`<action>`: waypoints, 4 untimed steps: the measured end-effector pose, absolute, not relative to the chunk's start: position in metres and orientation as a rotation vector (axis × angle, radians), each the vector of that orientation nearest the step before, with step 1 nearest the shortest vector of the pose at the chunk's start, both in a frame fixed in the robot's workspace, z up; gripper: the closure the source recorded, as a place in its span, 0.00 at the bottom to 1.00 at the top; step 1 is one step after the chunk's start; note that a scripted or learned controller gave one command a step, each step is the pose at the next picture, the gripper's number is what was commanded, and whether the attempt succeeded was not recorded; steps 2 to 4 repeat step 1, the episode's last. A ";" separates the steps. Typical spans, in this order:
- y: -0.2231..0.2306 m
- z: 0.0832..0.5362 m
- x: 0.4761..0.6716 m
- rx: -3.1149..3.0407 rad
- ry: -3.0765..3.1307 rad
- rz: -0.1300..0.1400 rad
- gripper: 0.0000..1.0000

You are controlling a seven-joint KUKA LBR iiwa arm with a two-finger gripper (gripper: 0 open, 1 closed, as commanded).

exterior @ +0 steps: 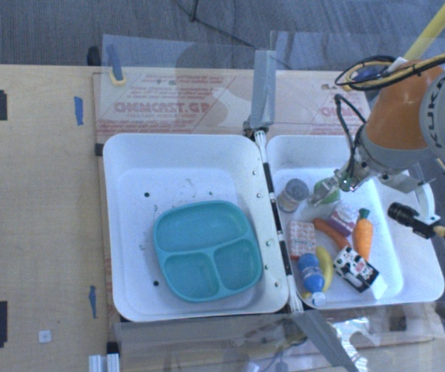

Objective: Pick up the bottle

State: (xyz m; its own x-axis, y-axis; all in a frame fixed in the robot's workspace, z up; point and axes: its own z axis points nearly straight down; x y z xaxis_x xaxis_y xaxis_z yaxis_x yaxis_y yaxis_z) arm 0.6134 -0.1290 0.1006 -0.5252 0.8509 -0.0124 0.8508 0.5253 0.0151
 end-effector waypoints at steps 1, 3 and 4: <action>-0.075 0.227 0.620 1.722 2.624 0.002 1.00; -0.075 0.227 0.620 1.722 2.624 0.002 1.00; -0.075 0.227 0.620 1.722 2.624 0.002 1.00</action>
